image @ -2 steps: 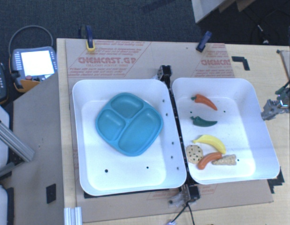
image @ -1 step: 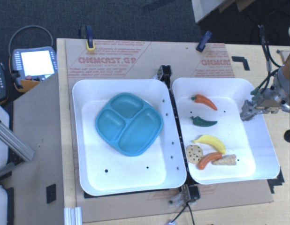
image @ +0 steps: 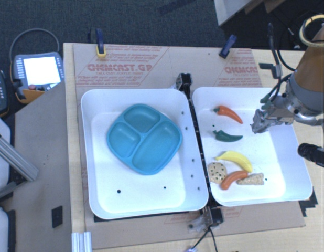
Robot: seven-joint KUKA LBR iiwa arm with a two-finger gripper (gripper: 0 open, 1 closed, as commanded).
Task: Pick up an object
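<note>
Six small toy foods lie in the right white bin [image: 288, 193]: an orange-red chili pepper with a green stem [image: 228, 114], a dark green pepper [image: 226, 136], a yellow banana [image: 235, 159], a speckled round cookie [image: 217, 171], an orange sausage [image: 233, 178] and a pale tan wedge-shaped piece [image: 252, 180]. Left white bin [image: 94, 140] carries a blue three-compartment plastic plate [image: 144, 138]. Claw [image: 261, 123] hangs over the upper right part of the right bin, to the right of the two peppers and apart from both; nothing visible between its tips, and whether they are apart or together I cannot tell at this resolution. Risks, as judged: straight descent from here likely lands on bare bin floor, closing on nothing. Banana, cookie, sausage and wedge crowd together near the bin's front, touching or nearly so; a grasp there may push neighbours or catch two. Peppers are slender and probably smooth, so an off-centre pinch may let them twist out. Cables near the wrist on the worktop's right side may snag.
</note>
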